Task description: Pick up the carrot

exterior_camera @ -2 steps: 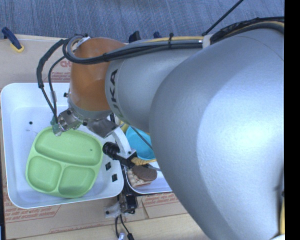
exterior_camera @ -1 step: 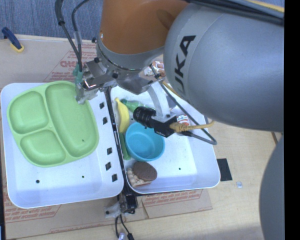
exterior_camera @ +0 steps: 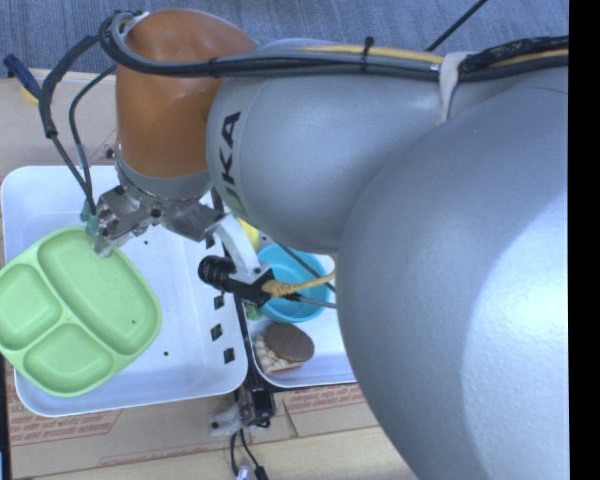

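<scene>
The gripper (exterior_camera: pixel 108 226) sat at the green tray's (exterior_camera: pixel 70 313) top edge in the left bin (exterior_camera: pixel 180 368). I could not tell if it was apart or together, or where the carrot lay. It should find the carrot first, then drop straight over it.

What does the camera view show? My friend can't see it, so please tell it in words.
A big grey robot arm with an orange band reaches over two white bins. A green divided plate sits tilted in the left bin; a blue bowl and a brown round thing peek out in the right bin.
</scene>
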Robot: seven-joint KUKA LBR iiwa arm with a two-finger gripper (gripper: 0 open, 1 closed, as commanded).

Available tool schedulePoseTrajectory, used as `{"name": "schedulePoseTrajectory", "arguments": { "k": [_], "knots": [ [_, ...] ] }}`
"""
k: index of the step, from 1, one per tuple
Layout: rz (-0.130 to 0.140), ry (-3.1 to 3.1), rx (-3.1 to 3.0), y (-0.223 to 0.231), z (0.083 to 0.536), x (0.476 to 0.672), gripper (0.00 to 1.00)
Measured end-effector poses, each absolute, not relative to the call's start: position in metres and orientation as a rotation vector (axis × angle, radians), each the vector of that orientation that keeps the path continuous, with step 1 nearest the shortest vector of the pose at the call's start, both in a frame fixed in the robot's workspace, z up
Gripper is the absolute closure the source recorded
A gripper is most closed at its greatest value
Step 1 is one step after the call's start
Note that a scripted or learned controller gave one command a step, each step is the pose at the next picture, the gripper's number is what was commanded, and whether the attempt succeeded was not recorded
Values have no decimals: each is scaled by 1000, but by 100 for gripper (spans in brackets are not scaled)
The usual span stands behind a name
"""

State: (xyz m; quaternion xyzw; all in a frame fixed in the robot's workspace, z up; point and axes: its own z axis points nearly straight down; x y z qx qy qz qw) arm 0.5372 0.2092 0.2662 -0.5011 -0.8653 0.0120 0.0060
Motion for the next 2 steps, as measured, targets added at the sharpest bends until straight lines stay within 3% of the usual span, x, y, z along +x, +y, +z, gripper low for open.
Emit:
{"name": "schedulePoseTrajectory", "arguments": {
  "k": [1, 2],
  "knots": [
    [11, -2706, -1597, 208, 358, 564, 100],
    [37, -2704, -1577, 163, 212, 550, 100]
  ]
}}
